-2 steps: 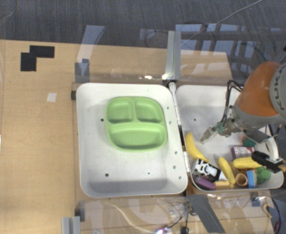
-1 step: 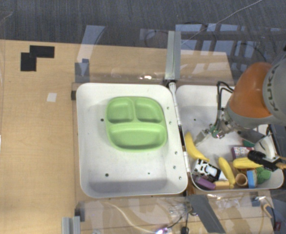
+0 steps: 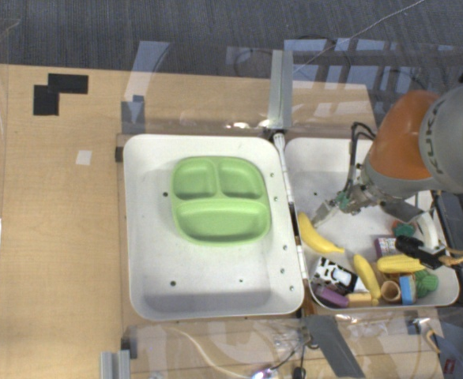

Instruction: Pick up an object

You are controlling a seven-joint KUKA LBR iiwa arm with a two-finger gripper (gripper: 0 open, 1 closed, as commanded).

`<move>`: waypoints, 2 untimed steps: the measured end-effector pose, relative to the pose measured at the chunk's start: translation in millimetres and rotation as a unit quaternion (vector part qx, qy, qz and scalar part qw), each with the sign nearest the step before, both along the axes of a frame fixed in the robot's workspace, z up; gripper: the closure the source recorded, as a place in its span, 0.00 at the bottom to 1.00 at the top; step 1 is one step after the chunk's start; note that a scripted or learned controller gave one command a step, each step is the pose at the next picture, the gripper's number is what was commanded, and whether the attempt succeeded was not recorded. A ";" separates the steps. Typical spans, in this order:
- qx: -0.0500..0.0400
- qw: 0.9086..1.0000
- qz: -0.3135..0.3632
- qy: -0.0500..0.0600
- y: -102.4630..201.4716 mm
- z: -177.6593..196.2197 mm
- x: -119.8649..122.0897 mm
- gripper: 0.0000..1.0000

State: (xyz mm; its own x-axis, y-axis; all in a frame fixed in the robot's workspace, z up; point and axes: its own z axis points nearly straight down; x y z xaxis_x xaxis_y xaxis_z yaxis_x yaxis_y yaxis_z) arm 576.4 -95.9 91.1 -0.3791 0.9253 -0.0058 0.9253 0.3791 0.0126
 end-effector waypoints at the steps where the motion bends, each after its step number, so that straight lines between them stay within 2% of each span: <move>1: 0.001 0.998 -0.070 0.003 -26.9 68.6 9.3 0.00; 2: -0.001 0.999 0.036 0.000 6.5 -0.5 28.3 0.00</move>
